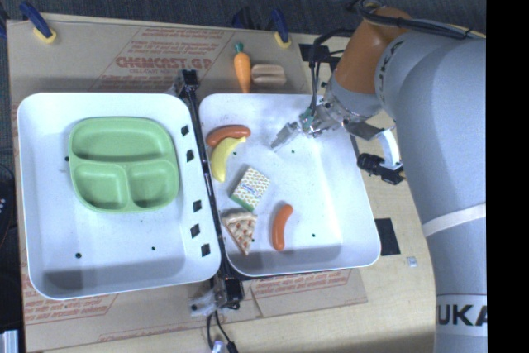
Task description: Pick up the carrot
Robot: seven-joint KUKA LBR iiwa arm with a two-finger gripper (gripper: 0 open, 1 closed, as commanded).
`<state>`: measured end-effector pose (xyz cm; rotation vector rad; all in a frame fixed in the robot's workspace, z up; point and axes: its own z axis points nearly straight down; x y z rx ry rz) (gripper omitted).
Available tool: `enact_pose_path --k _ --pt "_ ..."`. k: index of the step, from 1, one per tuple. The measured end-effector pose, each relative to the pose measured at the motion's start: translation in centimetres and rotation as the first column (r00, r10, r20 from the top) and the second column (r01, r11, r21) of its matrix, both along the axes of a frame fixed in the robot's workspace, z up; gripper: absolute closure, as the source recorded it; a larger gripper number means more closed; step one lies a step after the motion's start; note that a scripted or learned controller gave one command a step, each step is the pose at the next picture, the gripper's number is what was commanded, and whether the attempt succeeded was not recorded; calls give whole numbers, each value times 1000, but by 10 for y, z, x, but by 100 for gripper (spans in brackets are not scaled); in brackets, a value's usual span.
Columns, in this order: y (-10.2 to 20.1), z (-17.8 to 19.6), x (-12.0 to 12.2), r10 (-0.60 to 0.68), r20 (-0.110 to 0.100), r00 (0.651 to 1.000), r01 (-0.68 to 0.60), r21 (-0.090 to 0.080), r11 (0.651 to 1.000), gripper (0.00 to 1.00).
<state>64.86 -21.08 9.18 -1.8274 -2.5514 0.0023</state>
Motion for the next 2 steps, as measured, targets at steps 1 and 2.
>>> enact_pose_path --k 1,2 --pt "7 0 -2 -688 1 725 688 -1 725 0" --pt "13 0 -4 -508 -4 861 508 -1 861 0"
